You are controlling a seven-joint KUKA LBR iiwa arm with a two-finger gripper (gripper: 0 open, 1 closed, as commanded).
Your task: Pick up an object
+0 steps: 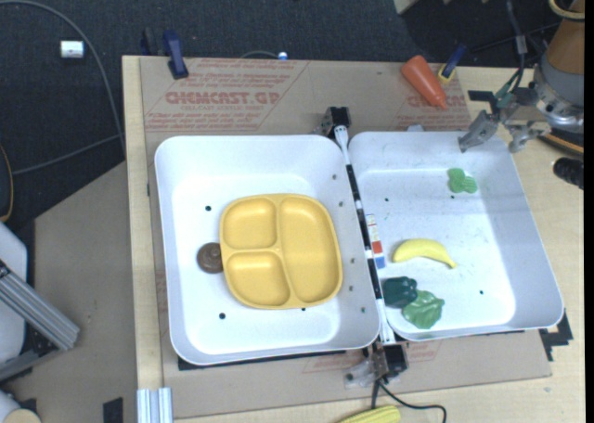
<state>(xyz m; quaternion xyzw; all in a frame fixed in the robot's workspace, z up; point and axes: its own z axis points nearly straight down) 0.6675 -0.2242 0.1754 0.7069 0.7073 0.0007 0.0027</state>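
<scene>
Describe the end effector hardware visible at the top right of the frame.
The gripper is bare grey metal, with two thin fingers splayed from a small metal block. Dark cables run up from it toward the frame's top edge. Behind it sits the rounded grey wrist with an orange-brown band above.

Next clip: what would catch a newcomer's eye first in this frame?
The yellow divided plate in the middle of the left bin, with a small brown disc against its left edge. Then the right bin's toys: a yellow banana mid-bin and green pieces near its front left corner. The gripper hangs over that bin's far right corner.
</scene>
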